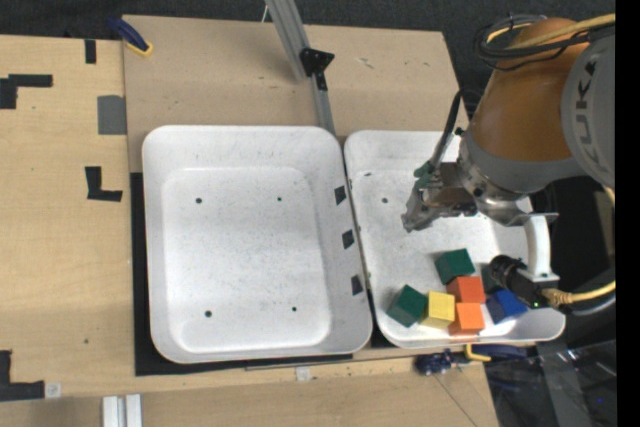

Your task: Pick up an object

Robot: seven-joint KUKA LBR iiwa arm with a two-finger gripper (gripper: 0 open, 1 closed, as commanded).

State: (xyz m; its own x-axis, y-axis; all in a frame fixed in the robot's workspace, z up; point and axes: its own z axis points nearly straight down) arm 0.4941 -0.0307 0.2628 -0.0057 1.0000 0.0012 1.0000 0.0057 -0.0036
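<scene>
Camera view: gripper [418, 212] over right bin [385, 165], finger state unclear; blocks [450, 293] below-right, apart.

Right bin [385, 165] far corner behind arm [530, 105].

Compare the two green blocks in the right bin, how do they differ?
The upper green block sits close to the gripper; the lower green block lies nearer the bin's front edge. The upper one borders the orange block, the lower one the yellow block. Both are dark green and lie in the right bin.
</scene>
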